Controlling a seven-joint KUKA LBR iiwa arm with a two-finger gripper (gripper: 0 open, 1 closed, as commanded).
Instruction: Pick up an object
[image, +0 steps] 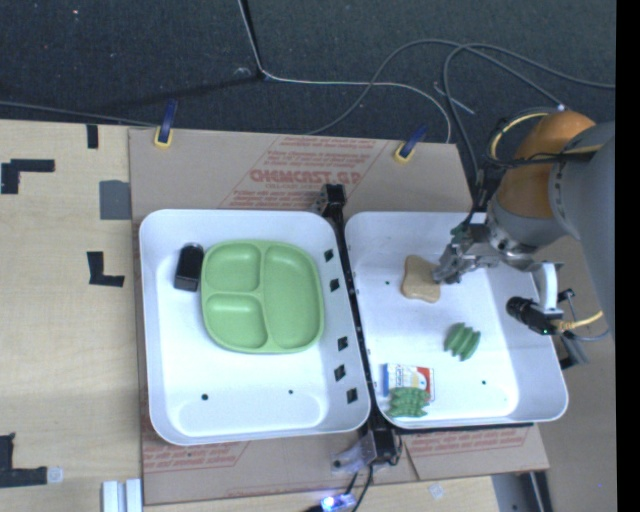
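In the right bin (500, 400) a tan, bread-like piece (419, 281) lies near the upper middle. My gripper (447, 267) hangs low right beside its right edge, reaching in from the right under the grey and orange wrist. A green ridged object (462, 341) lies lower in the same bin. A small white and red packet (408, 379) and a green leafy item (408, 402) sit at the bin's front left corner.
The left bin (160, 330) holds a green divided plate (263, 296) and a small black block (188, 267) at its left. A black divider (345, 300) runs between the bins. Cables trail behind the bench.
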